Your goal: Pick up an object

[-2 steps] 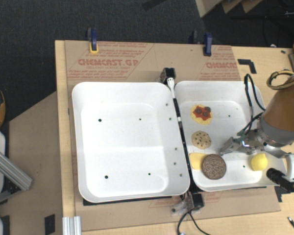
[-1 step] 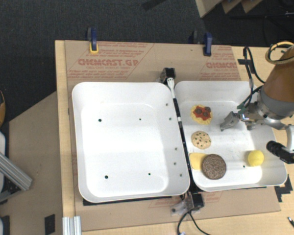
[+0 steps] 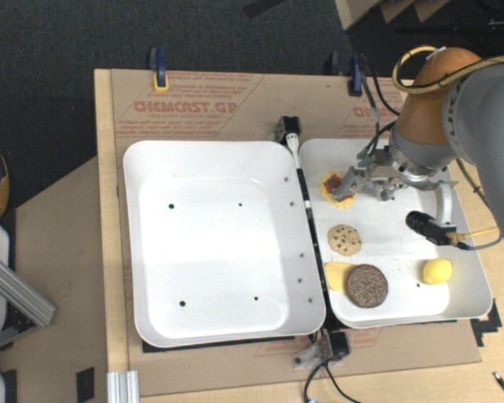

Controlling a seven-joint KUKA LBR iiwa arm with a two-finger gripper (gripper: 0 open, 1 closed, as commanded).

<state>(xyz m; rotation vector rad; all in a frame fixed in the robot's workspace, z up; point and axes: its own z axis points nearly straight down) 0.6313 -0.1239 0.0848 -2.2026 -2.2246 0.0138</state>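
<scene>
In the right bin (image 3: 466,296), a small yellow and red item (image 3: 332,185) lies near the back left corner. My gripper (image 3: 349,188) reaches in from the right and sits low against that item's right side, partly covering it. Nearer the front lie a chocolate-chip cookie (image 3: 345,239), a brown speckled disc (image 3: 366,285) overlapping a flat yellow piece (image 3: 335,274), and a yellow ball (image 3: 437,271) at the front right.
The large left bin (image 3: 151,183) stands beside the right one, and their rims meet along a dark strip (image 3: 305,217). Both rest on a brown board (image 3: 193,99) held by blue clamps (image 3: 159,64) at the back.
</scene>
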